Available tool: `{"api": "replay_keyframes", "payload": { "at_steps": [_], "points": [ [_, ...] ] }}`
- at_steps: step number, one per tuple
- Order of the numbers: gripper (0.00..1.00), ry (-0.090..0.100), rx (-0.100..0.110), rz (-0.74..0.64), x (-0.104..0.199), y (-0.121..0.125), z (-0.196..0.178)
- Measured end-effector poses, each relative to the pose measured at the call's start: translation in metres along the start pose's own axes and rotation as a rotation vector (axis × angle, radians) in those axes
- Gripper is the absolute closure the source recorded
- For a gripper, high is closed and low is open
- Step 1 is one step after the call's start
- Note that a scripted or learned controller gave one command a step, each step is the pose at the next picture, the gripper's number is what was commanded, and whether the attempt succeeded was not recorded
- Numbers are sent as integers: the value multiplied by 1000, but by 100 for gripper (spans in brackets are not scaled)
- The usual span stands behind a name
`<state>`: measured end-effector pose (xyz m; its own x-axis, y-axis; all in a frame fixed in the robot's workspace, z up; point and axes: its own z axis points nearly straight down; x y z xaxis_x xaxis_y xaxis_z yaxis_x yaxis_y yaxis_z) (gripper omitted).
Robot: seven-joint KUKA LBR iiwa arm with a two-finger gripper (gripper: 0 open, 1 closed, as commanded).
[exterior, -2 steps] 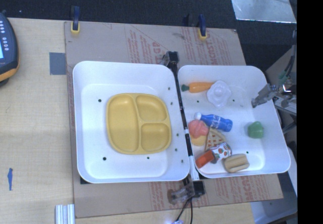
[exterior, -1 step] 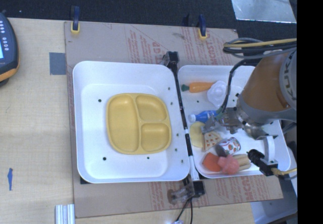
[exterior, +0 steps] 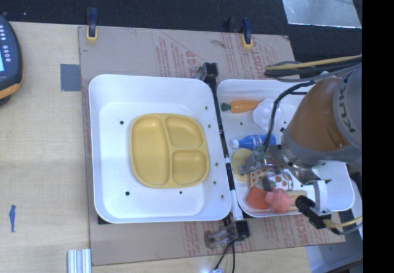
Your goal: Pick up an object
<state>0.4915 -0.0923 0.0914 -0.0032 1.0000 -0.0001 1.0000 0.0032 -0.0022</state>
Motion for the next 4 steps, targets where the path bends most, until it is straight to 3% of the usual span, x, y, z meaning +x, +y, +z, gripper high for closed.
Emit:
{"api": "replay_keyframes", "payload": {
  "at_steps": [1, 2, 3, 4],
  "points": [
    [0, -1, -1, 4, -51, -16, -19],
    [0, -2, -3, -6, -2, 15, 0],
    [100, -2, -2, 0, -5, 13, -11],
    [100, 1, -12, -9, 53, 81, -107]
  ]
}}
